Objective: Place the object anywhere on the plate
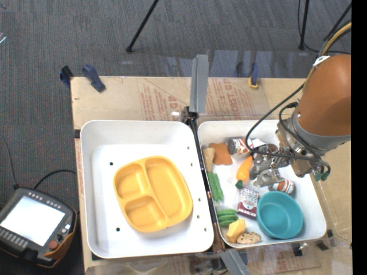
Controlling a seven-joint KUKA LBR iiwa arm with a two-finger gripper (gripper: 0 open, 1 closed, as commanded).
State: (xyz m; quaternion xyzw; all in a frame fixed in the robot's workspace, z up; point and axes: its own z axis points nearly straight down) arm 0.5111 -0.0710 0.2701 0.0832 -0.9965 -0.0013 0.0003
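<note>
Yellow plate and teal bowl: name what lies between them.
In the camera view, between the yellow plate and teal bowl lie the bins' rims, green beans and a red packet.

The plate (152, 194) looks like smooth yellow plastic with a soft sheen, and the two bins (92, 153) are white plastic, smooth and faintly glossy. The teal bowl (280, 214) has the same moulded plastic look. The surface (143, 96) is brown cardboard, matt, with red print. The arm's orange band (328, 93) is glossy and smooth; the gripper (265, 168) below it is dull grey metal. The floor (69, 27) is dark ribbed carpet, rough and matt
</note>
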